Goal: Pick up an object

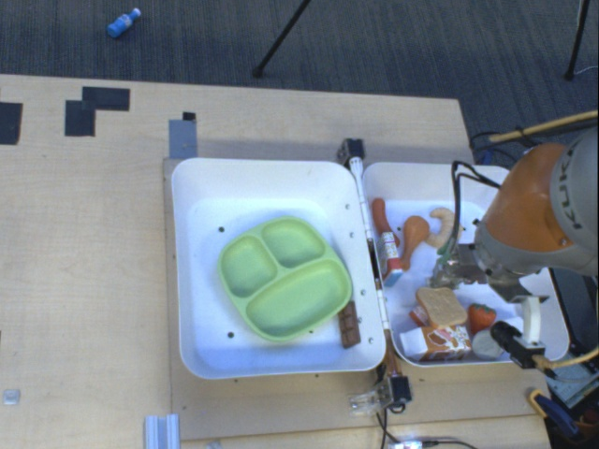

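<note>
Setting: A wooden bench (84, 279) carries two shallow white bins side by side, seen from above at a slant, with dark carpet beyond its far edge.
Left bin: The left bin (201, 204) holds a green divided plate (285, 277) with three compartments, lying flat near the middle. A small brown bar (349, 326) lies just beside the plate's near right corner, against the bin's right wall.
Right bin: The right bin (552, 340) is crowded with toy food. A red sausage (380, 221) lies along its left side, with a marker-like stick (389, 255) with a red tip just below it. An orange drumstick (413, 233) and a tan curved piece (441, 221) sit near the far middle.
Task object: A slice of toast (441, 306) rests near the bin's middle, tilted on top of a printed snack box (444, 340). A red tomato-like piece (481, 318) lies just beside them, to the right.
Arm: The grey arm with its orange band (524, 209) reaches in from the right and hangs over the right bin.
Gripper: The gripper (451, 271) is down just above the far edge of the toast, close to touching it. How far it is spread cannot be told from this angle, and nothing is seen held in it.
Floor: A small blue bottle (123, 22) lies on the carpet, well apart from the bench.
</note>
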Motion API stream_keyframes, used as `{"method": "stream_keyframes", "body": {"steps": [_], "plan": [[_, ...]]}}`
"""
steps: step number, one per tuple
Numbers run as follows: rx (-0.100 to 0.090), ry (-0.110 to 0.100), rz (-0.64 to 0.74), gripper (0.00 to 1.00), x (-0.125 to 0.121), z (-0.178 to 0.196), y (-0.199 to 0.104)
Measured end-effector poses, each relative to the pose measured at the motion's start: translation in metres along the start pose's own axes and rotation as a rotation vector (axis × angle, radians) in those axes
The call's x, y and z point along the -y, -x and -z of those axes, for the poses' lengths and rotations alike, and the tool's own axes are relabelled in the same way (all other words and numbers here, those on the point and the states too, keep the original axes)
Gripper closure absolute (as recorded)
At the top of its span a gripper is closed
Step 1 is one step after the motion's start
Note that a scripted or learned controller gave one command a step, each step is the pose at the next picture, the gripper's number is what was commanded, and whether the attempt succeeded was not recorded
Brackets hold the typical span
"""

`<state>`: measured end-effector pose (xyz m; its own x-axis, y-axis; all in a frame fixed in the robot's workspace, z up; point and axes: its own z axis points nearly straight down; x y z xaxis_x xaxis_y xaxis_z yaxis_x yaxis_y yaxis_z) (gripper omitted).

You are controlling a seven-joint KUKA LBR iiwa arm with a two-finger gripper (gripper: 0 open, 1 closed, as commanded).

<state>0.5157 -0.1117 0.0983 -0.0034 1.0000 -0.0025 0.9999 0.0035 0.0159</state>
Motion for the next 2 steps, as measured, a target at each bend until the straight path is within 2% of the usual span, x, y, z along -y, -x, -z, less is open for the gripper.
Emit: {"method": "stream_keyframes", "body": {"steps": [1,2], "plan": [[-0.001,-0.011,-0.002,1.00,0.026,0.116,0.022],[-0.003,-0.012,0.002,1.00,0.026,0.138,-0.039]]}}
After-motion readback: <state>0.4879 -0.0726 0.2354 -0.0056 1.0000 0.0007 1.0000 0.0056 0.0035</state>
